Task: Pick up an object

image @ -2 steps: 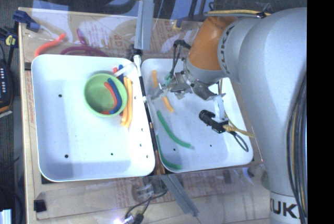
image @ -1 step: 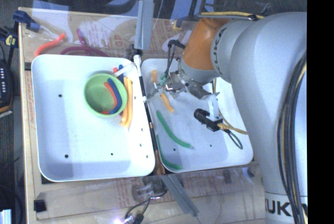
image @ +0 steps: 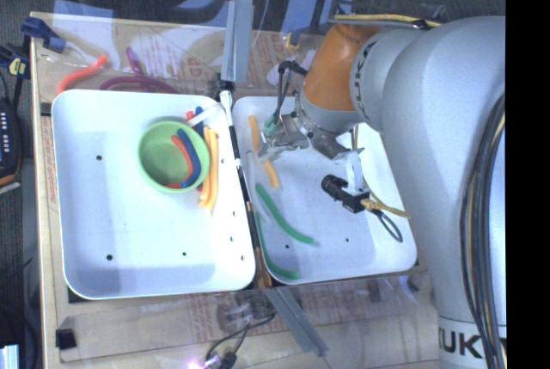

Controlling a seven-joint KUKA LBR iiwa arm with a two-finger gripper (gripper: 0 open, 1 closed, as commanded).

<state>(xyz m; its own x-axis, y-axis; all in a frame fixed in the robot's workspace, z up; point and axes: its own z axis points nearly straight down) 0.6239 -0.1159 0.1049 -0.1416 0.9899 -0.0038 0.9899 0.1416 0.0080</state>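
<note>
My gripper hangs low over the upper left part of the right bin. A thin orange stick lies just to its left, and a second orange stick lies just below it. A long green strip stretches diagonally across the bin's middle. Another green strip lies along the lower left wall. I see nothing clearly between the gripper's tips.
The left bin holds a green bowl with blue and red curved pieces inside and orange strips at its right rim. Behind the bins lie a red tube and a purple tube. The arm's large grey body fills the right side.
</note>
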